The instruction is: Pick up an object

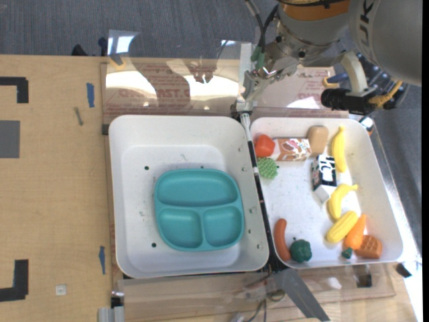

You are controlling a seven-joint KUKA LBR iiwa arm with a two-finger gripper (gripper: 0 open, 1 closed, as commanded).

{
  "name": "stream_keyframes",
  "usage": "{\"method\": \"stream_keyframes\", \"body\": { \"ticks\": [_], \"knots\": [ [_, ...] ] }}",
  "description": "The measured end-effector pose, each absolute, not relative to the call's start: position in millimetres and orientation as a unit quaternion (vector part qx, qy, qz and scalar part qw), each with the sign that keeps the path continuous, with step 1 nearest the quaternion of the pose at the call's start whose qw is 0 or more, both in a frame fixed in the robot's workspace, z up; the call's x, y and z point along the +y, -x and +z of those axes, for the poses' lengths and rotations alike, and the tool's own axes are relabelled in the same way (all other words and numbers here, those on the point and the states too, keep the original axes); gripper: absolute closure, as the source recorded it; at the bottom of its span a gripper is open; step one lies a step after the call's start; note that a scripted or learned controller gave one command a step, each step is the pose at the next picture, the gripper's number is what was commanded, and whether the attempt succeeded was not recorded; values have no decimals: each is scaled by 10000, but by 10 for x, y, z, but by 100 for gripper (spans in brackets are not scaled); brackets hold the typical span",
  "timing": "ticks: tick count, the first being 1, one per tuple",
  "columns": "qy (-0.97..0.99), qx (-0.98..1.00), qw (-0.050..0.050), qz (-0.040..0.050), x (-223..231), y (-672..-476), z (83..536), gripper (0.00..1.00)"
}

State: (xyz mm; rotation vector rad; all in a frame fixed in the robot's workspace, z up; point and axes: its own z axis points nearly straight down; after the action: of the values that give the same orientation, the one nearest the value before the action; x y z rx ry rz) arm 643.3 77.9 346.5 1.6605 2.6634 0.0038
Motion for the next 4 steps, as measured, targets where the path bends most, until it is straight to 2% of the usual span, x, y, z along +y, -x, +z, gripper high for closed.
{"method": "stream_keyframes", "body": {
  "ticks": [1,2,3,4],
  "knots": [
    [-6639,7478,15,11,1224,-6668,3511,100],
    [-6629,7487,42,27,1235,-6676,3632,100],
    [-7899,6132,9,5,1486,-6665,3495,100],
    [-7879,6159,29,22,1505,-6668,3612,100]
  ]
}}
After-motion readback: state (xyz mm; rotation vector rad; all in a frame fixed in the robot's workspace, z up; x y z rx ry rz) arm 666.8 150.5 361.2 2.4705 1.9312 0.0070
